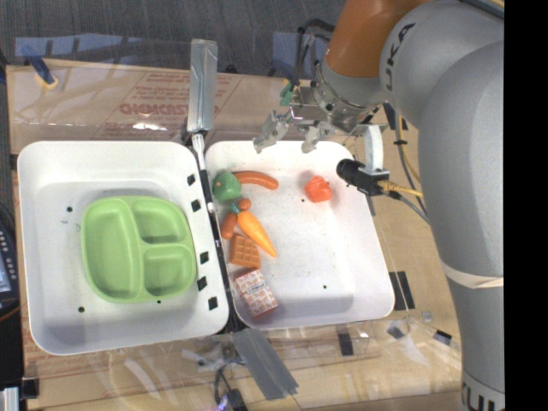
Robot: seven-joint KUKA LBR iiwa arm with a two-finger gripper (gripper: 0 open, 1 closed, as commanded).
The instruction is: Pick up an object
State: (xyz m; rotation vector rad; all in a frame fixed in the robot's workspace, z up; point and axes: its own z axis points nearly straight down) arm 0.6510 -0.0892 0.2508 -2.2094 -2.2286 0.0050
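Note:
My gripper [287, 137] hangs over the far edge of the right bin [342, 272], fingers spread apart with nothing between them. Below it in that bin lie a sausage [257, 179], a green round vegetable [226, 186], a carrot [256, 233], a small orange-brown piece [229, 224], a waffle-like square [244, 252] and a pink-and-white packet [256, 292]. A small red-orange toy [318, 189] sits apart toward the right side of the bin, below and right of the fingers.
The left bin [51, 195] holds a green divided plate [137, 248]. A grey strip [202, 92] stands along the divide between the bins. The arm's large grey body [454, 144] covers the right side of the bench.

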